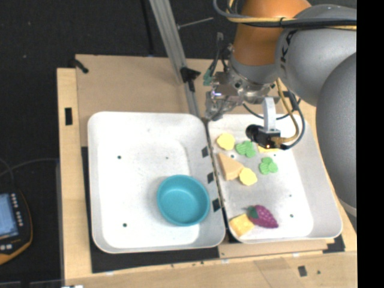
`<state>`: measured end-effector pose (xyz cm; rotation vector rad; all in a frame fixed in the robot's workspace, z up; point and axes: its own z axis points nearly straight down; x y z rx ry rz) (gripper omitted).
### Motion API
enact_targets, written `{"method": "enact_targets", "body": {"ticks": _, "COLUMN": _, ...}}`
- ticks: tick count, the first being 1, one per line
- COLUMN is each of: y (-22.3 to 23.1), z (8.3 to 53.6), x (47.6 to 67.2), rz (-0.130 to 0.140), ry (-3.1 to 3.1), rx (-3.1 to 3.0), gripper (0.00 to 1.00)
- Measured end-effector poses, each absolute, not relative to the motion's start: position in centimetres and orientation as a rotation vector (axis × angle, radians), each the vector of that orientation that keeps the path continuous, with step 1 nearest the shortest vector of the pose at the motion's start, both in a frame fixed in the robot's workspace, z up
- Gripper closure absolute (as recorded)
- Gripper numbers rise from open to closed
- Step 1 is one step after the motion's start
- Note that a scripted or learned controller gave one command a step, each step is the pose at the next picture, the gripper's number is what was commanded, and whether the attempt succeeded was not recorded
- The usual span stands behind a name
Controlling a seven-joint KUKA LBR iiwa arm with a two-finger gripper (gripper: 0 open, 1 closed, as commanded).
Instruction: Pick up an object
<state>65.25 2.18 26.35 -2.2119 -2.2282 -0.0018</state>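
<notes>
Hand upper centre of frame, above top-left corner of right bin; holding nothing seen. Approach step, no pick yet. Left bin: teal bowl lower centre. Nearest target yellow round piece, just below hand. Next: descend, centre over it.

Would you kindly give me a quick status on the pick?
Gripper over far edge of right bin, nothing seen held. Toy food pieces lie loose below. Blue bowl in left bin, out of the way.
</notes>
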Motion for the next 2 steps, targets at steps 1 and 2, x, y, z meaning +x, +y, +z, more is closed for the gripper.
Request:
{"method": "enact_targets", "body": {"ticks": 1, "y": 6.56, "z": 25.92, "x": 65.52, "rz": -0.003, "ry": -2.229, "rx": -2.215, "gripper": 1.00}}
{"method": "enact_targets", "body": {"ticks": 2, "y": 6.31, "z": 25.94, "x": 65.52, "rz": -0.003, "ry": -2.225, "rx": -2.219, "gripper": 0.00}}
